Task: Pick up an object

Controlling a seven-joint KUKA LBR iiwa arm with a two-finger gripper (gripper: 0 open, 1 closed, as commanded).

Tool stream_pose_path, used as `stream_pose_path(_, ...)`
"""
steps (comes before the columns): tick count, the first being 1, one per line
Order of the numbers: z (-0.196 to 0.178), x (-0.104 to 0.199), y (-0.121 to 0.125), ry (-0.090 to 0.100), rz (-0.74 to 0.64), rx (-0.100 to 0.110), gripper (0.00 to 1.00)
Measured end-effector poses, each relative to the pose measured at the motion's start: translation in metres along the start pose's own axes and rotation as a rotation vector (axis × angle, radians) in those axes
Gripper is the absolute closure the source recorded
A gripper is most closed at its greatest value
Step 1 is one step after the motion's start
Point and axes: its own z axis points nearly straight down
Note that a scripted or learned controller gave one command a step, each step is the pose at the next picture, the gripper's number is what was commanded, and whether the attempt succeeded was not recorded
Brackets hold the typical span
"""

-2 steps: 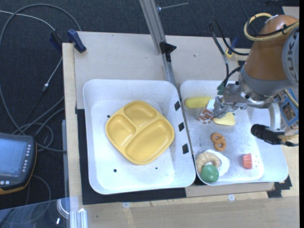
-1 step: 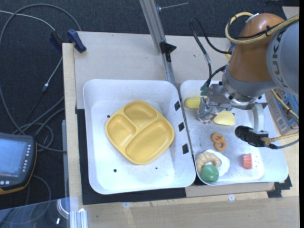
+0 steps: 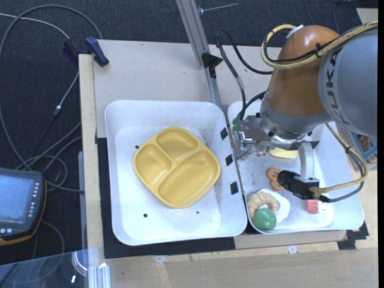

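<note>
Objects clustered in right bin [image 3: 351, 206] toward 5 o'clock, green ball [image 3: 264, 219], pretzel [image 3: 264, 200], orange cube [image 3: 312, 206], banana [image 3: 283, 153], gripper [image 3: 249, 141] low at bin's 9 o'clock edge, grip state cannot tell, yellow divided plate [image 3: 176, 167] central in left bin [image 3: 120, 119].

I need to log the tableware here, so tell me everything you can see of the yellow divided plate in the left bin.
The yellow divided plastic plate is a rounded square, glossy and apparently hard plastic, with raised ridges splitting it into three compartments: two smaller ones toward the far side and one larger toward the near side. It lies flat and right side up, turned at an angle, near the middle of the shallow white left bin. It rests on the bin floor, with nothing in it.
</note>
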Motion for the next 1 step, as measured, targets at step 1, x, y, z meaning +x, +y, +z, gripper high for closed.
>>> stream_pose_path(1,0.0011,0.0425,-0.0175,-0.001,0.001,0.0,1.0)
